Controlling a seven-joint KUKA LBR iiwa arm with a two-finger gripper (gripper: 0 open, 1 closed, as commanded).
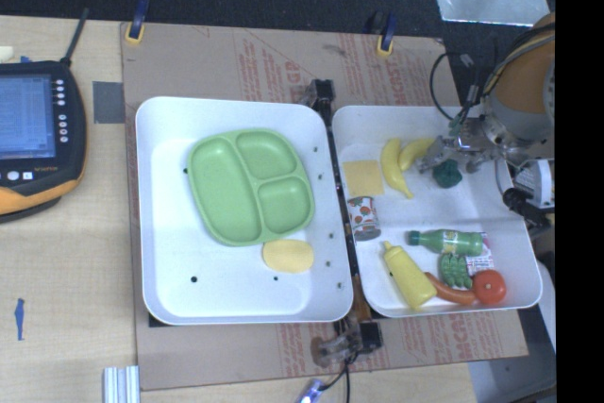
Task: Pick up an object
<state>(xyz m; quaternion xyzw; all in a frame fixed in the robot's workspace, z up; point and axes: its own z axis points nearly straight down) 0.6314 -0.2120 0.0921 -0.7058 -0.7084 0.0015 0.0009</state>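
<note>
Nearest my camera, along the front of the right bin (528, 231), I see a yellow squeeze bottle (408, 275), a red chili (449, 293), a tomato (489, 286) and a green bottle (449, 243) lying on its side. The arm (525, 90) reaches in from the right, bent down into that bin's back corner, its end effector (457, 152) low over a small dark green object (447, 173), just beside a banana (396, 165). I cannot tell whether the end effector is clenched or released. The left bin (160, 278) holds a green divided plate (251, 186) and a pale yellow lemon-like piece (287, 255).
</note>
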